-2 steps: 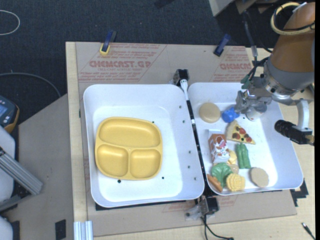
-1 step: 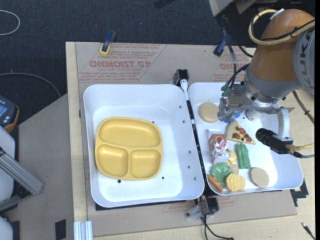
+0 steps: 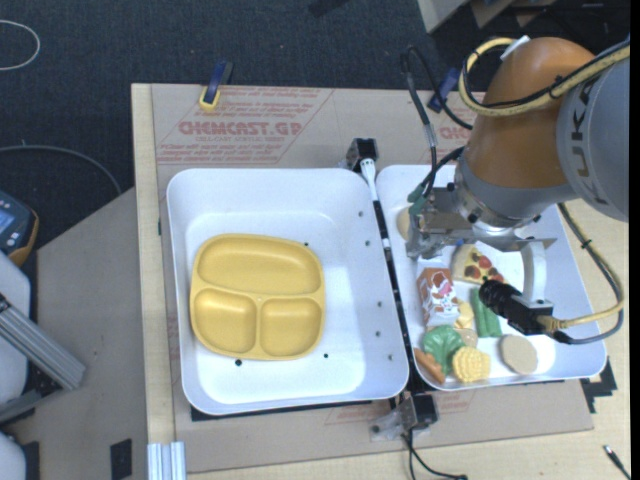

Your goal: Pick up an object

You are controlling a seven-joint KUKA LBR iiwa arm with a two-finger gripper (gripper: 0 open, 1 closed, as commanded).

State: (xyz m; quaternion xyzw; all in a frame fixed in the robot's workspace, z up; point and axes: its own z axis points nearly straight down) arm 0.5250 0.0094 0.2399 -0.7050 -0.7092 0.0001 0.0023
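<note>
Red "CHEMCAST GP" print on the tabletop. Yellow tray sits in the left bin. Toy food is piled in the right bin, gripper over it, can't tell its state.

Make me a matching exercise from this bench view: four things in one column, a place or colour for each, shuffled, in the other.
1. divided plate
2. corn cob
3. pizza slice
4. clamp

A. right bin, near front edge
B. left bin
C. on the board behind the bins
D. right bin, just under the arm's wrist

Pairs: 1-B, 2-A, 3-D, 4-C
</note>
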